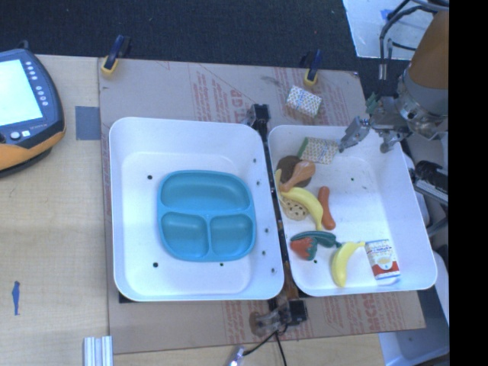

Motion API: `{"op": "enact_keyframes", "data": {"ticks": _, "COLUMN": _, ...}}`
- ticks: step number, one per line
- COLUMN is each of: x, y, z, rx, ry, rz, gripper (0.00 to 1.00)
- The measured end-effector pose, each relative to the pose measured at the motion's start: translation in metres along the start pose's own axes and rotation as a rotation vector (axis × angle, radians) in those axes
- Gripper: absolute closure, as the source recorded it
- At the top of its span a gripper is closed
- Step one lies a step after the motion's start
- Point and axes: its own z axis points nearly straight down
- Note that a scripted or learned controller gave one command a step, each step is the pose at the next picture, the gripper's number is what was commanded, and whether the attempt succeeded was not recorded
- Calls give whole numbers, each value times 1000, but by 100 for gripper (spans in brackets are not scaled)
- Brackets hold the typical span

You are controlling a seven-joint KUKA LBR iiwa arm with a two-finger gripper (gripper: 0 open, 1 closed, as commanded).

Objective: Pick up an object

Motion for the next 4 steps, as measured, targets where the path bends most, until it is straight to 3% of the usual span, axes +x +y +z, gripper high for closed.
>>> {"op": "enact_keyframes", "data": {"ticks": 1, "x": 20, "y": -78, "z": 118, "rx": 3, "ry": 0, "rz": -1, "gripper": 0}}
{"op": "enact_keyframes", "data": {"ticks": 2, "x": 51, "y": -97, "z": 131, "rx": 1, "ry": 0, "rz": -2, "gripper": 0}}
{"op": "enact_keyframes", "data": {"ticks": 3, "x": 50, "y": -97, "z": 121, "rx": 3, "ry": -2, "rz": -8, "gripper": 100}}
{"op": "enact_keyframes", "data": {"ticks": 4, "x": 120, "y": -61, "z": 30, "rx": -1, "ry": 1, "rz": 0, "gripper": 100}}
